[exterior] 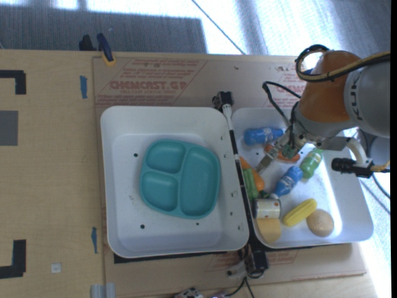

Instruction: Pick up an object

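No object is seen lifted: the toy pieces, among them a blue bottle (263, 135) and a yellow banana (299, 212), lie in the right bin (353, 219). The gripper (278, 152) is lowered among them beside an orange piece (286, 154); its grip cannot be told. The pick is judged not yet done.

Arm (366, 95) enters from the right, grey body with the orange band (329, 85) above the wrist, standing over the upper part of the right bin (353, 219). Wrist is angled down and toward the left. Gripper (276, 154) sits low inside that bin, near its upper middle, pointing toward the bin's left wall. Black cables loop over the wrist.
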Motion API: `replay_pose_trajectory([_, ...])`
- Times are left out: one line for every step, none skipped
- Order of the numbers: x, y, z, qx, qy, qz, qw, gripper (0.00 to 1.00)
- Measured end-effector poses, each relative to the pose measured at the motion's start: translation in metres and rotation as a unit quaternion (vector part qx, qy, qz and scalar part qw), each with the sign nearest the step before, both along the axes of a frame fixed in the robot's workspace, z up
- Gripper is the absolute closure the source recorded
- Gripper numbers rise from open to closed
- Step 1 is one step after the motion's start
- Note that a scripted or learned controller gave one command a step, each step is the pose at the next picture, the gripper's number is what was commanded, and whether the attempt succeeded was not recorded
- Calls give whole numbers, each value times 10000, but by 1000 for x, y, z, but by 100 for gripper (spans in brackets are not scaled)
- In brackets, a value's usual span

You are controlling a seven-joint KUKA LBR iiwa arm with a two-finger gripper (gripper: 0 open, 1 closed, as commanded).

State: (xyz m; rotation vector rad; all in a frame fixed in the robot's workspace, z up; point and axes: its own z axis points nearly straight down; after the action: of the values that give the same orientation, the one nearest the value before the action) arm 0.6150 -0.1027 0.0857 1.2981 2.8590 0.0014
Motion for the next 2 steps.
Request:
replay_pose_trajectory([0,0,0,0,0,0,10000,0])
replay_pose_trajectory([0,0,0,0,0,0,10000,0])
